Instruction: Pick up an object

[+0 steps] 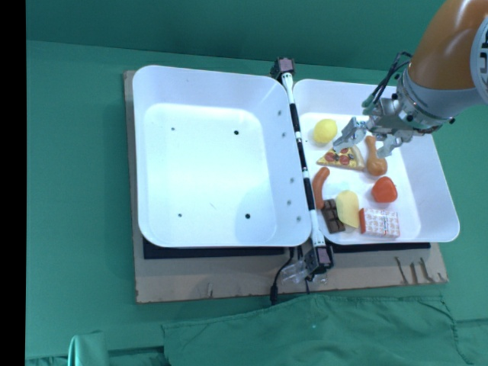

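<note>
The tool [371, 137], fingers apart, straddles the drumstick [374, 157] beside the pizza slice [342, 158] and could snag both

Bright, even light; soft shadows.

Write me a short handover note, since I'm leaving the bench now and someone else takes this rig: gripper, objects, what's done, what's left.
Gripper: fingers spread open, holding nothing, low over the right white bin, above the orange drumstick-shaped toy and next to the pizza slice toy.
Also in the right bin: yellow lemon, red tomato-like toy, orange sausage, brown chocolate bar, pale yellow cheese wedge, red-and-white carton.
Left white bin: no objects in it.
Done: arm positioned over the toys.
Left: close on one object, probably the drumstick, and lift it.
</note>
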